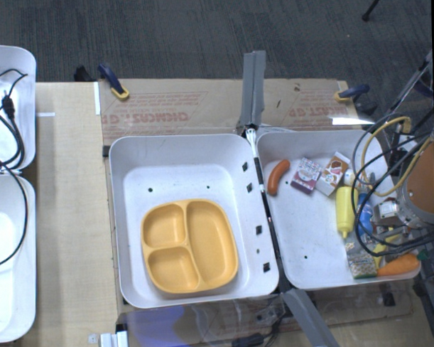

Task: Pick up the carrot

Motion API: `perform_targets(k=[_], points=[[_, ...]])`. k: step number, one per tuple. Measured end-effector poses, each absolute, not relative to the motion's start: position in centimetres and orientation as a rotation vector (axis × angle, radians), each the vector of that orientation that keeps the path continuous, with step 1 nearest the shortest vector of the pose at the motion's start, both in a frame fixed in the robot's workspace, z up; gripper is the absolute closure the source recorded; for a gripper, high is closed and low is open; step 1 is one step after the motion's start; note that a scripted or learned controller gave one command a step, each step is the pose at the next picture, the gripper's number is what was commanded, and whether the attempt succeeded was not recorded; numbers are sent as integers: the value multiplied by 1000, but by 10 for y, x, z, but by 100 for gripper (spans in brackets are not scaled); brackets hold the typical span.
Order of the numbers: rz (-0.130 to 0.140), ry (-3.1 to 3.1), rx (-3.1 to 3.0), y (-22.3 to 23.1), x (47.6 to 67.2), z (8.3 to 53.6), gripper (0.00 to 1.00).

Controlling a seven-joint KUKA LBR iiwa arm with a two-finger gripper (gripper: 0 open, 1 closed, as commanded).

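Carrot (399, 266): orange, lying flat in the near right corner of the right bin (305, 269), close against the bin's rim and just beside a small speckled packet (361, 265).
Gripper (382, 224): low over the right side of the right bin, amid cables, just above the carrot; whether it is released or clenched cannot be told, the wiring hides it.
Step in hand: the approach to the carrot, judged not yet a grasp.
Doing it well: the grip should probably go across the carrot's narrow width, clear of the bin wall, without catching the packet.
Risk: the rim crowds one side; the carrot may roll away.
Count, right bin: one carrot, one sausage (277, 176), one yellow bottle (344, 209), two printed boxes (306, 176).
Count, left bin (174, 160): one yellow divided plate (190, 245), three compartments.
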State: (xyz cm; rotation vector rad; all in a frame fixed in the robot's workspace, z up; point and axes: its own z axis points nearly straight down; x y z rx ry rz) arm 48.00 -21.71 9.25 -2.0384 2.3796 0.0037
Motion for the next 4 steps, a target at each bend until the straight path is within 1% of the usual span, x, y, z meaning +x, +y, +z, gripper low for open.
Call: perform_targets(k=[1, 2, 3, 4], points=[[13, 2131, -2299, -216, 478, 99, 0], [11, 2134, -2291, -215, 480, 108, 100], [2, 2359, -2067, -172, 525, 204, 100], [3, 2360, -2066, -172, 524, 204, 0]])
